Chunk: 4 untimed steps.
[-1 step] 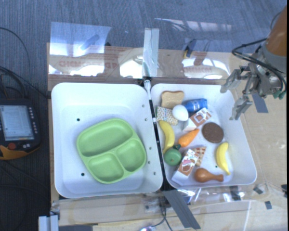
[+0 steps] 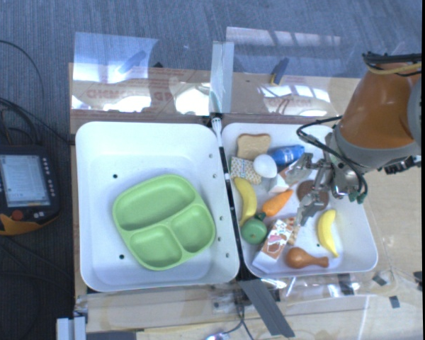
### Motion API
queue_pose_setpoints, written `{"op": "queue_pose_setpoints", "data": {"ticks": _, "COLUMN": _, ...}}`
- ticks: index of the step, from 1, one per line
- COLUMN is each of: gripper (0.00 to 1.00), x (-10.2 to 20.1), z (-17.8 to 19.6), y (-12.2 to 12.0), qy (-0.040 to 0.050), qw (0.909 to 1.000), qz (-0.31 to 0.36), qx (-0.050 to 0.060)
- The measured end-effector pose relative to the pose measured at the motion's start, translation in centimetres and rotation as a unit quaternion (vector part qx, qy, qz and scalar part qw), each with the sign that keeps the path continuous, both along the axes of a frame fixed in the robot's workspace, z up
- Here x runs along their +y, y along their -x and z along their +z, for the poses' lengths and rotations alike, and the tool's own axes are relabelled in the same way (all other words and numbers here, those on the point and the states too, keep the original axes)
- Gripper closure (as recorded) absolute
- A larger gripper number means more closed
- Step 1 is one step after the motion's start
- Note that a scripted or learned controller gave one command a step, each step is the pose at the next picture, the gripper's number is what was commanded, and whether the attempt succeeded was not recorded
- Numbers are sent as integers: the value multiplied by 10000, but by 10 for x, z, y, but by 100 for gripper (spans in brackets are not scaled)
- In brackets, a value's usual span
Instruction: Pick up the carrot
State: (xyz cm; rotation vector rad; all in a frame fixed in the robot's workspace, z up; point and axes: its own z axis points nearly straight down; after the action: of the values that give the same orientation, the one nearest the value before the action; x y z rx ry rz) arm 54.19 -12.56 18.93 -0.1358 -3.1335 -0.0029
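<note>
Carrot (image 2: 277,203): orange, lying aslant mid right bin (image 2: 365,257), between banana (image 2: 247,197) and gripper, above green apple (image 2: 253,230).
Gripper (image 2: 310,202): low over right bin, just right of carrot; finger spread not discernible, grasp not discernible.
Carton (image 2: 278,238): red and white print, wording too small to read.
Blue bottle (image 2: 286,154): label unreadable.
Left bin (image 2: 99,154): holding green divided plate (image 2: 164,221).
</note>
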Motion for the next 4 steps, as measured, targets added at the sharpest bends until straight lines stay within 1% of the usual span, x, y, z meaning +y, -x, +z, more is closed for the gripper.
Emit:
{"op": "queue_pose_setpoints", "data": {"ticks": 1, "gripper": 0, "x": 26, "z": -85, "y": -23, "qy": 26, "qw": 9999, "qz": 83, "qx": -62}}
{"op": "queue_pose_setpoints", "data": {"ticks": 2, "gripper": 0, "x": 26, "z": -98, "y": -36, "qy": 28, "qw": 9985, "qz": 545, "qx": -73}}
{"op": "queue_pose_setpoints", "data": {"ticks": 3, "gripper": 0, "x": 29, "z": -98, "y": -19, "qy": 35, "qw": 9949, "qz": -997, "qx": -125}}
{"op": "queue_pose_setpoints", "data": {"ticks": 4, "gripper": 100, "x": 29, "z": -86, "y": -21, "qy": 41, "qw": 9950, "qz": -991, "qx": -148}}
